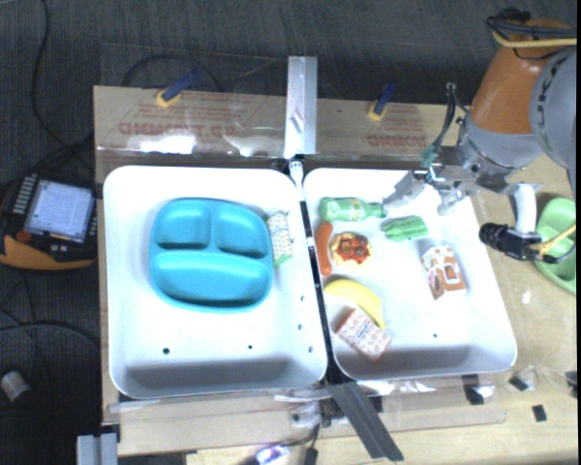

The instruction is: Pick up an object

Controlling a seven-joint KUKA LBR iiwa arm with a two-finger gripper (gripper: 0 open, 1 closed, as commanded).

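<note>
Near the far edge of the right shallow white bin (pixel 484 342), the tool (pixel 421 184) hovers just above a green plastic bottle (pixel 347 208) and a small green pod-shaped toy (pixel 404 227); how far it is open I cannot tell. A yellow banana (pixel 356 296) lies toward the near edge, and a blue divided plastic tray (pixel 213 252) fills the left bin's (pixel 126 356) middle.

The floor (pixel 58 27) is dark grey carpet. Black cables (pixel 19 327) lie on it. The desk (pixel 223 124) is light brown wood.
</note>
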